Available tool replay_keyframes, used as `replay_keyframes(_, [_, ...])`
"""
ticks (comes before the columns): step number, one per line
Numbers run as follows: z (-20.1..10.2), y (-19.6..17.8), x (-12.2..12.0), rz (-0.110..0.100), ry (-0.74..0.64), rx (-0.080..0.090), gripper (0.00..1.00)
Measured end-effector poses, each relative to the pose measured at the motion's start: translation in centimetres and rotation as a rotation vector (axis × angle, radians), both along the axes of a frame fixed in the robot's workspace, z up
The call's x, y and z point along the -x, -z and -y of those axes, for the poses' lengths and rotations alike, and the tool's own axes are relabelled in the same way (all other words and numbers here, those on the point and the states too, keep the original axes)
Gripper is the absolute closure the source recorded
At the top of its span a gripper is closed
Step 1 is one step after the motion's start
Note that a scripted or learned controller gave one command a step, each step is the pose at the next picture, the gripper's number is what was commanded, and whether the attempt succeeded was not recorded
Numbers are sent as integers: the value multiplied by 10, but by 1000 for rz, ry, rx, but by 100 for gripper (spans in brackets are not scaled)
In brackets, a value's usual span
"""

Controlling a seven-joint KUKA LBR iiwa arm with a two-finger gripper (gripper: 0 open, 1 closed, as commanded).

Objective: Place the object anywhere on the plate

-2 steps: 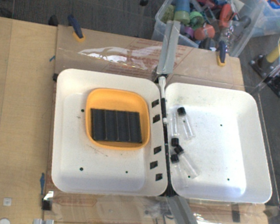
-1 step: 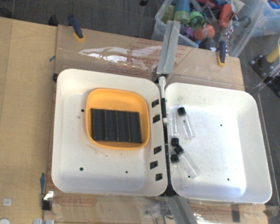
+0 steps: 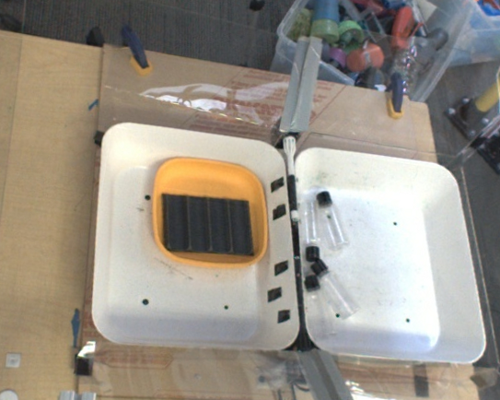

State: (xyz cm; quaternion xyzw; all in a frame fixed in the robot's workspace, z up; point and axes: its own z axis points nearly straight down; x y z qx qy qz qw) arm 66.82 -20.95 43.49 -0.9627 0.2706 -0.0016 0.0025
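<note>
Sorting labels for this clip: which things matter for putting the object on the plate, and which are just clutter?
Job:
orange plate
black ridged block, already on the plate

Lying about:
clear tubes with black caps
tub of toys
blue clamps

Glossy orange plastic plate (image 3: 216,180) holds a matt black ribbed object (image 3: 206,225); smooth white plastic bins (image 3: 176,319).

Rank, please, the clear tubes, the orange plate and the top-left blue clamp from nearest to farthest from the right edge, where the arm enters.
1. Clear tubes, in the right bin.
2. Orange plate, in the left bin.
3. Blue clamp, back left.
</note>
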Motion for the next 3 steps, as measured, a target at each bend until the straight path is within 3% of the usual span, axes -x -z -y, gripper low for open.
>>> replay_keyframes(1, [10,1,0,0,-353,0,100])
replay_keyframes(3, [9,1,0,0,-354,0,100])
